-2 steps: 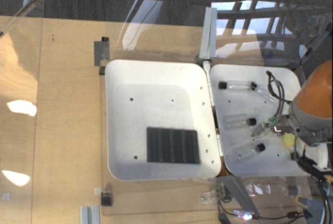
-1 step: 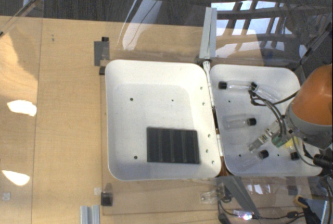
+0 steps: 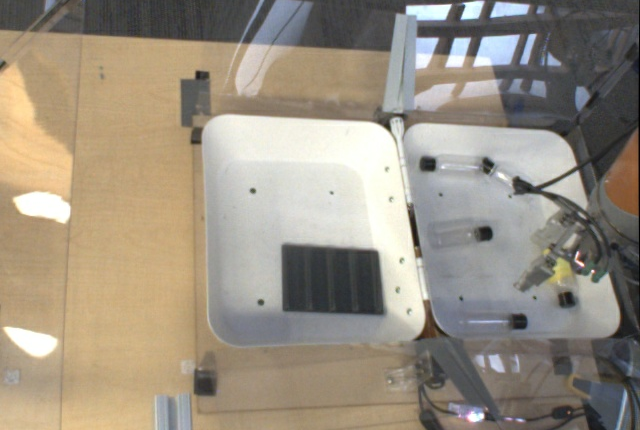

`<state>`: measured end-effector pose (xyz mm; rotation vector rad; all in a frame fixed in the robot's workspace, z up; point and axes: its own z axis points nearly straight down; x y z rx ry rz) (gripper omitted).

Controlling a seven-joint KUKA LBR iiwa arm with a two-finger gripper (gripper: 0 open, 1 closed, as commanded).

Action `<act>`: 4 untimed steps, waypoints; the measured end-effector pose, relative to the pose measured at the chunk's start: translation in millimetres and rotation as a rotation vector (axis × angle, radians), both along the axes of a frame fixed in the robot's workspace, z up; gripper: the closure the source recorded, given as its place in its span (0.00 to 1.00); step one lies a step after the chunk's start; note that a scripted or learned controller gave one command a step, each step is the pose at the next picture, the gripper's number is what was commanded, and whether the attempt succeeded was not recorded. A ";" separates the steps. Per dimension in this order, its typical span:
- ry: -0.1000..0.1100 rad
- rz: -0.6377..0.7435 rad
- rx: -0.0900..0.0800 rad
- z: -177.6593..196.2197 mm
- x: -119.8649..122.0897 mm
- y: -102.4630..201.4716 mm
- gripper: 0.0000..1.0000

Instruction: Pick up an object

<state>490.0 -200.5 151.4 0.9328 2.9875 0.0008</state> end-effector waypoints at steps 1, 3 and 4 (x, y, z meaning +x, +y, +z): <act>-0.001 0.173 -0.003 90.7 -0.2 -5.3 0.00; -0.011 0.535 -0.014 254.2 1.4 -4.1 1.00; 0.001 0.636 -0.008 285.9 -1.5 -4.9 1.00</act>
